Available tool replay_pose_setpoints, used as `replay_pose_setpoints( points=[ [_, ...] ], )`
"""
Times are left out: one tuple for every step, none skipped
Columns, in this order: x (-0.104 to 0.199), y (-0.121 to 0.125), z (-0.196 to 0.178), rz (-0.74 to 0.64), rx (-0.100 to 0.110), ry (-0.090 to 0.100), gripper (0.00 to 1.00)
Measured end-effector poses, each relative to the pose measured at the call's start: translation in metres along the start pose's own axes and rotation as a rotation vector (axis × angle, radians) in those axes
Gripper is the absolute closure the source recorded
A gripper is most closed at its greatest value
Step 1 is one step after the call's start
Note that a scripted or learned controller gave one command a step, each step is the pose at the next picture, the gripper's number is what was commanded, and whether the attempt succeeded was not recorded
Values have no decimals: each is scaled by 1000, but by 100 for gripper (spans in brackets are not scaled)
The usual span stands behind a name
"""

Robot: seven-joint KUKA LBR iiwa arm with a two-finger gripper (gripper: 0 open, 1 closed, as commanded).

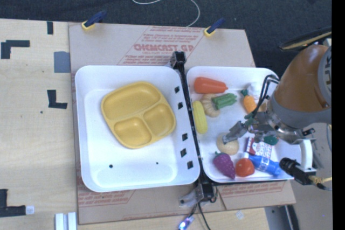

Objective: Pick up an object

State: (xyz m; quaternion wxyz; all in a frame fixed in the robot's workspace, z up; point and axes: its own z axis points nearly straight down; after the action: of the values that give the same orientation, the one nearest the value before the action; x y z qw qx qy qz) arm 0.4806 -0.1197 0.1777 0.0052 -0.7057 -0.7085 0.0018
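Nearest the camera, along the near wall of the right-hand shallow white bin, lie a purple plastic grape bunch, a small red toy tomato and a blue-capped packet. Just beyond them sits a pale, rounded potato-like toy. Farther back are a yellow toy corn cob against the divider, a green toy vegetable, a long orange-red toy carrot or pepper and a small orange piece near the arm.

The grey two-finger gripper reaches in from the right and hangs low over the middle of this bin, its dark fingers spread apart just above and beside the pale toy. Nothing sits between them, so no object is held.

In the left white bin lies a yellow three-compartment plastic tray, well apart from the gripper.

By my judgement the pick is at the approach stage: the arm is positioned over the cluttered bin, but closing on an item and lifting it both remain. Which toy it aims at is not certain; the pale one looks closest.
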Motion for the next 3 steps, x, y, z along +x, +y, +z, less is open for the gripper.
replay_pose_setpoints(
  points=[
    [-3,2,-12,3,-6,-3,100],
    [77,4,-70,-6,-14,-3,100],
    [146,2,-63,-4,-6,-3,100]
  ],
)
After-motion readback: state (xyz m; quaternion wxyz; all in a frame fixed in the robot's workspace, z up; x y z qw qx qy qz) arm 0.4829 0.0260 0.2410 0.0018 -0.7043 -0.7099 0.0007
